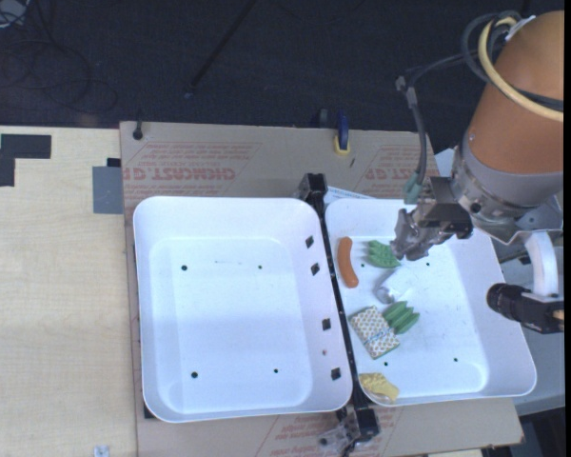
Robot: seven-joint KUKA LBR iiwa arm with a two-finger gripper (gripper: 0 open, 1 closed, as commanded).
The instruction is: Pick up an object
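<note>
My gripper (409, 244) hangs over the upper middle of the right bin (476, 350), reaching in from the right. Its tip is right beside a green leafy piece (380, 253), touching or just above that piece's right end. Left of that lies an orange sausage-shaped thing (346, 261) close to the bin's left wall. Lower down sit a small grey piece (386, 294), a second green piece (402, 318) and a patterned beige block (373, 332). A yellow thing (379, 386) rests at the bin's front left corner.
The left bin (171, 227) stands beside the right one, with a black divider (325, 284) between them. Both rest on a brown board (219, 165) on the pale bench. The arm's big orange body (523, 93) looms over the right bin's far right corner.
</note>
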